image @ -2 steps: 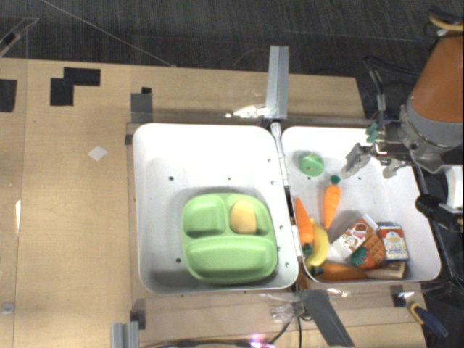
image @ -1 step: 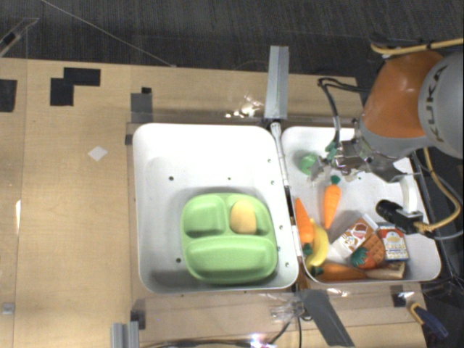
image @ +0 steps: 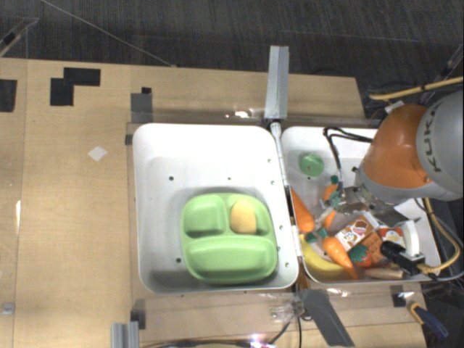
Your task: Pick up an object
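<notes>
Orange carrot (image: 301, 212) in the right bin (image: 319, 140), against its left wall, long axis running from upper-left down to lower-right. Lying to the left of the tool (image: 341, 203) and close to it, slightly lower in the view. State of the tool impossible to tell here. Just beside: a second carrot (image: 336, 249) on a yellow banana (image: 319, 261), a printed carton (image: 357, 233), a green round piece (image: 312, 164) further up. Crowded heap, so neighbours likely in the way. Left bin (image: 159, 165): green tray (image: 228, 236) with a yellow fruit (image: 244, 217), well apart on the desk (image: 65, 216).
</notes>
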You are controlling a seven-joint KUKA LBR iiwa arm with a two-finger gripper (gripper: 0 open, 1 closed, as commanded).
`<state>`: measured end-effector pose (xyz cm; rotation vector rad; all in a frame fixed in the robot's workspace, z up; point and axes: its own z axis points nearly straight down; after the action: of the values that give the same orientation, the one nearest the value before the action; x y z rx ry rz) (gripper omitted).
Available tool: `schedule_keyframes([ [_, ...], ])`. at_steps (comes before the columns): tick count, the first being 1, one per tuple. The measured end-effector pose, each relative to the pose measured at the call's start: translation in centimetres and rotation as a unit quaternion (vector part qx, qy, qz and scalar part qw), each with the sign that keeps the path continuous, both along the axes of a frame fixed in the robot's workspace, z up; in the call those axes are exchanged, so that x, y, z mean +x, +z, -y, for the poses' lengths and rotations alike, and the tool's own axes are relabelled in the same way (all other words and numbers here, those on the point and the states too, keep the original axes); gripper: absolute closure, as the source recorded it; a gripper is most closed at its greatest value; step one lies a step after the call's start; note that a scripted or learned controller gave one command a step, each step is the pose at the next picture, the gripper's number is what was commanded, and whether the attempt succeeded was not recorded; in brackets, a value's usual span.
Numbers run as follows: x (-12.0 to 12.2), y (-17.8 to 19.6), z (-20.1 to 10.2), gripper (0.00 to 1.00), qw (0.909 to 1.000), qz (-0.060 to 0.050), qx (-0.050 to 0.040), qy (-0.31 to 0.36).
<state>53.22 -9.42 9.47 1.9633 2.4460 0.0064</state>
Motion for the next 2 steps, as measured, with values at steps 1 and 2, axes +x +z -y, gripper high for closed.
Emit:
schedule_keyframes([
  [1,0.24,1.19,-0.15,1.0,1.0,0.003,0.0006,0.001],
  [2,0.24,1.19,-0.15,0.0,1.0,0.003,0.0006,0.001],
])
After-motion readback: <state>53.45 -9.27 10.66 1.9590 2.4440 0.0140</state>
